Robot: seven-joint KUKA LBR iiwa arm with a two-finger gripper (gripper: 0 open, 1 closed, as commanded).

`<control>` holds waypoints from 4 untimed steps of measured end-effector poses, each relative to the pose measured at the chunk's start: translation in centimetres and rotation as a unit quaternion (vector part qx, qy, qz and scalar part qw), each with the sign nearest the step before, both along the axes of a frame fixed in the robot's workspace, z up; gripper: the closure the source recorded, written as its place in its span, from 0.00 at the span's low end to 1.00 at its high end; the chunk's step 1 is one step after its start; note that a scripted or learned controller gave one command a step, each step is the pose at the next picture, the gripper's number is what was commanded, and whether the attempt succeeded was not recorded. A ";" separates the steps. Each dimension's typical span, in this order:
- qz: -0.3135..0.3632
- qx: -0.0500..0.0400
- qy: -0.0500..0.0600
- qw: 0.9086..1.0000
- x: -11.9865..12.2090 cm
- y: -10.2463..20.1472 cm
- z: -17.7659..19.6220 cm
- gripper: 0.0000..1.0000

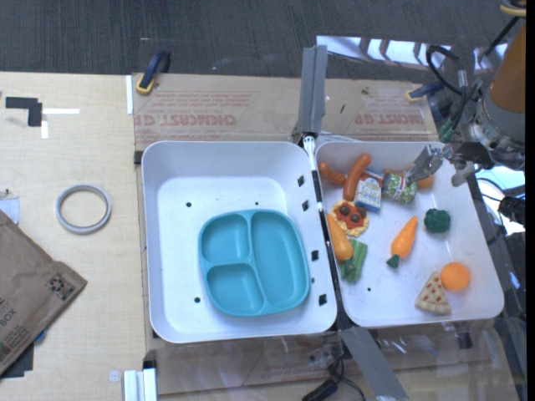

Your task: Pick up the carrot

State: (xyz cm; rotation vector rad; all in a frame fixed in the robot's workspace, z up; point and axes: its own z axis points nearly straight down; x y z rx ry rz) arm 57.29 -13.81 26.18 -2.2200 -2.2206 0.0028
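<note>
Two white bins: the left bin (159, 249) bears one teal divided plate (253, 261), the right bin (481, 303) one carrot (404, 238) at its centre, one orange (456, 276) and one pizza slice (433, 294) at five o'clock. One gripper (441, 162) hovers at one o'clock; whether its jaws are parted, I cannot tell

Even, diffuse overhead light, moderately bright. The two shallow white plastic bins (159, 224) render near-white yet keep detail, with soft grey shading along their inner walls. The teal three-compartment tray (253, 261) casts only a faint shadow. A strong bluish-white glare patch (380, 50) lies beyond the right bin's far edge, and another brightens the right margin. The dark grey floor (209, 15) is dim. Overall sharpness is modest; small items look soft, and the arm's orange band (510, 78) is blurred.
</note>
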 end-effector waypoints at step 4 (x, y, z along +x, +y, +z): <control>-0.089 0.000 0.000 0.996 -2.6 -3.5 -15.6 1.00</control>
